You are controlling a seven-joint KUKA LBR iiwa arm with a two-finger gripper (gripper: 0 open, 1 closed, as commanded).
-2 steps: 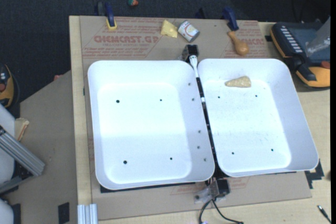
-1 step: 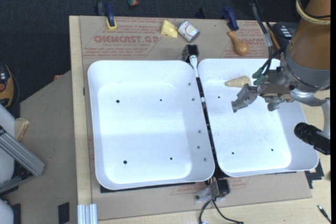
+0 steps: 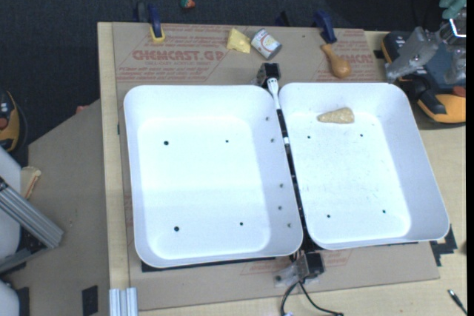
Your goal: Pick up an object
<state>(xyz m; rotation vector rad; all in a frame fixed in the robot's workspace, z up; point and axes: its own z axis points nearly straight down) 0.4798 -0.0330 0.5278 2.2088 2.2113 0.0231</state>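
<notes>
Tan lump [image 3: 335, 115] lying in the right bin [image 3: 415, 181], toward twelve o'clock of its floor, near the back wall and well apart from the side walls. Looks like a small, rounded, irregular piece, matte and slightly bumpy, longer across than deep. Probably light and fairly stiff, maybe a little spongy; hard to say at this size. Not likely slippery. Best taken across its short width, at the middle, fingers coming straight down at either long side.

Left bin [image 3: 148, 233] of the same shallow white plastic, smooth and glossy, rounded corners, a few dark dots on the floor. Both resting on a brown board atop the pale tabletop [image 3: 74, 181].

End effector [image 3: 426, 59] at three o'clock of the view, past the right bin's far corner, grey metal and blocky; open or closed, cannot tell. Well apart from the lump.

On the board at twelve o'clock: a yellow wedge [image 3: 238, 41], a small box [image 3: 266, 44], an orange-brown pear shape [image 3: 337, 63].
</notes>
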